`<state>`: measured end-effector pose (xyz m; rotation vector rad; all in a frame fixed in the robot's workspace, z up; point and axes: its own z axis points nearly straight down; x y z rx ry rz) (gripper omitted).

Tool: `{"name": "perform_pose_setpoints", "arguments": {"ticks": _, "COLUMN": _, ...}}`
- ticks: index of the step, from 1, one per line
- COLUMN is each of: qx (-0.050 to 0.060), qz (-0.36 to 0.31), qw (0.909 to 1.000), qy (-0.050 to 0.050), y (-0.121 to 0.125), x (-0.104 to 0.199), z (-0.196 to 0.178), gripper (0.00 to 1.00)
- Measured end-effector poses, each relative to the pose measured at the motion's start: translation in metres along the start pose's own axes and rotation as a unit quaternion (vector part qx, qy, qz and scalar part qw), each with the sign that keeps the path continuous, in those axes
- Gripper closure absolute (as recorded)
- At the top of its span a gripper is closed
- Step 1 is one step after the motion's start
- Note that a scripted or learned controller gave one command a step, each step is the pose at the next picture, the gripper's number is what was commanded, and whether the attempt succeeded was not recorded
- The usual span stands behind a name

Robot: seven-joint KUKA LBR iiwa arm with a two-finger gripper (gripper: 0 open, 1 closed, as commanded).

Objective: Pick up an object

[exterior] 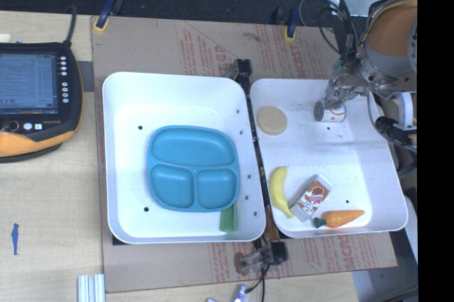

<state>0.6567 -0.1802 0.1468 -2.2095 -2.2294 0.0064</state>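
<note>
Cardboard covers the bench (50,222) beneath two white bins. Left of the right bin (369,173), a blue plate (193,167). Inside it: banana (279,190), packet (312,198), carrot (342,218). At its far edge the tool (330,106) hangs, grip state unclear.

No legible text anywhere. Cardboard sheet (213,45) under the bins has faint red print, too blurred to read. Tablet screen (27,84) shows lines, unreadable. Small packet (311,198) has a printed graphic, no readable words.
</note>
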Motion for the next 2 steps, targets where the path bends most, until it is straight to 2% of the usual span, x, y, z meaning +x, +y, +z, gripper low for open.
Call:
{"name": "perform_pose_setpoints", "arguments": {"ticks": 1, "qx": 0.000, "qz": 0.000, "qw": 1.0000, "qy": 0.000, "y": -0.0001, "x": 0.0000, "z": 0.0002, "gripper": 0.00}}
{"name": "perform_pose_setpoints", "arguments": {"ticks": 2, "qx": 0.000, "qz": 0.002, "qw": 1.0000, "qy": 0.000, "y": -0.0006, "x": 0.0030, "z": 0.0042, "gripper": 0.00}}
